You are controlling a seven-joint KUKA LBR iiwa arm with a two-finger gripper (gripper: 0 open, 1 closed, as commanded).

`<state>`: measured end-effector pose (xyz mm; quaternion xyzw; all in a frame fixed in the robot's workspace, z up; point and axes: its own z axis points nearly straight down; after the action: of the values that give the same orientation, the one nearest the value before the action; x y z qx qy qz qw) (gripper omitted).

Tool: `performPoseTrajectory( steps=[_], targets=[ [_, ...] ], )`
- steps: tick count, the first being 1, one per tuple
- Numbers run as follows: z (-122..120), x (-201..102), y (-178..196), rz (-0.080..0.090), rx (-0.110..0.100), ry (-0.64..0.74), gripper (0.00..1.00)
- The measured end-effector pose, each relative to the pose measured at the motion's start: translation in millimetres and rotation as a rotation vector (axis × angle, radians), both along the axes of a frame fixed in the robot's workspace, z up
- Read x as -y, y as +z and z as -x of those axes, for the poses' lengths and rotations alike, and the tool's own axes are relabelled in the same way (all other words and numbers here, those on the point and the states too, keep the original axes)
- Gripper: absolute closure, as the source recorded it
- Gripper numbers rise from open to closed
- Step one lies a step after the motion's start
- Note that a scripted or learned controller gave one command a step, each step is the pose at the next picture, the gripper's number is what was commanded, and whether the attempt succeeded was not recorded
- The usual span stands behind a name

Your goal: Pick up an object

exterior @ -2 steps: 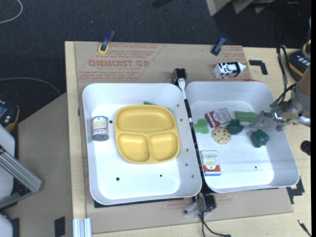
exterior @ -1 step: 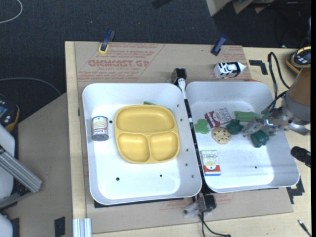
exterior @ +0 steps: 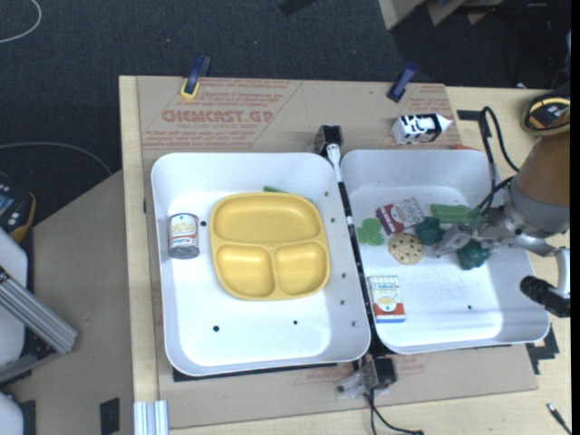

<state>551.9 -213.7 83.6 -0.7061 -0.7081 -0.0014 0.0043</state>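
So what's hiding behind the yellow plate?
A bit of something green pokes out past the far edge of the yellow plate in the left bin. The plate covers the rest of it, so what it is cannot be told.

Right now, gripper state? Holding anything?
Gripper: low in the right bin among the green toys; whether it is open, shut or holding something cannot be told.

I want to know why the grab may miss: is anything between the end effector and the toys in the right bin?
Nothing visible. The end effector is already down among the toys in the right bin, beside the cookie and the dark green toy.
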Motion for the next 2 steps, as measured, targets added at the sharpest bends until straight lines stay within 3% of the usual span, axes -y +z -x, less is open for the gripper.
performPoseTrajectory(
  steps=[1,2],
  targets=[
    [-0.1,2.1,12.0,0.006,0.004,-0.001,1.00],
    [8.4,6.6,67.6,0.011,0.010,-0.004,1.00]
  ],
)
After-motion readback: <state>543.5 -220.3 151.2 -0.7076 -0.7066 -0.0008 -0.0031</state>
